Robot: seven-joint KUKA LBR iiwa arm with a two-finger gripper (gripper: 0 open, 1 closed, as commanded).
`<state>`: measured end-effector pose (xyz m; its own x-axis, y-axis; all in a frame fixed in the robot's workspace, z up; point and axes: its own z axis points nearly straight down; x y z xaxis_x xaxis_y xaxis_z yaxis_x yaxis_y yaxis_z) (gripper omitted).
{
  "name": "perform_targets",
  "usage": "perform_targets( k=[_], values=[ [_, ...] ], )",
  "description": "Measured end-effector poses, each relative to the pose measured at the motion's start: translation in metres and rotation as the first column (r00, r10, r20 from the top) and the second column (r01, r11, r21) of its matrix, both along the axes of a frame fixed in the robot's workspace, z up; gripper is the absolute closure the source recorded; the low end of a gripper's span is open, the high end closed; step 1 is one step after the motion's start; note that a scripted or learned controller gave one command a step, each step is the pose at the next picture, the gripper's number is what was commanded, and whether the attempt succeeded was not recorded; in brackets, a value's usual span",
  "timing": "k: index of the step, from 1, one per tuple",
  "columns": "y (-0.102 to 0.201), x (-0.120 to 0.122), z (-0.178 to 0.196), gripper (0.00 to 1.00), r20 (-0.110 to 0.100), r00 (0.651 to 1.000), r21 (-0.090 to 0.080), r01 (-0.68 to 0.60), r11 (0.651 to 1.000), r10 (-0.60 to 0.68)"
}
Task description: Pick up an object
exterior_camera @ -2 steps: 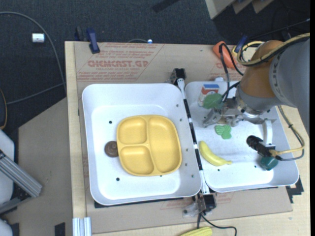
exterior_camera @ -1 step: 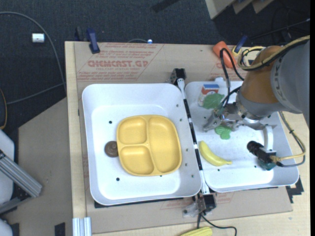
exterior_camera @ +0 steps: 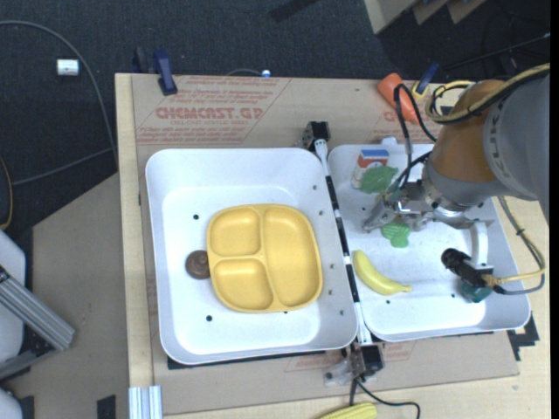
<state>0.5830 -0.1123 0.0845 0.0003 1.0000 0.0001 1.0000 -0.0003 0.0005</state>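
Looked down on a pale bench (exterior_camera: 227, 112) over dark carpet, two white bins side by side. Found the gripper (exterior_camera: 400, 215) down low in the upper part of the right bin (exterior_camera: 437, 321), presumably lined up for a grab. Couldn't tell if open or closed from that angle. Spotted a small green piece (exterior_camera: 397, 235) just below it in the frame, likely the target, being closest. Noticed a bigger green item (exterior_camera: 377, 180) and a little carton (exterior_camera: 373, 157) up-left, and a banana (exterior_camera: 381, 276) lower left by the divider. Over in the left bin (exterior_camera: 175, 199), saw a yellow divided tray (exterior_camera: 262, 258) with a brown disc (exterior_camera: 197, 264) tucked partly under its left edge, so probably awkward to grab.
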Motion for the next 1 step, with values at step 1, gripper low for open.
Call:
perform_targets(
  k=[1],
  values=[
    [-0.0012, -0.0152, 0.0003, 0.00, -0.002, 1.000, 0.001, 0.000, 1.000, 0.000]
  ],
)
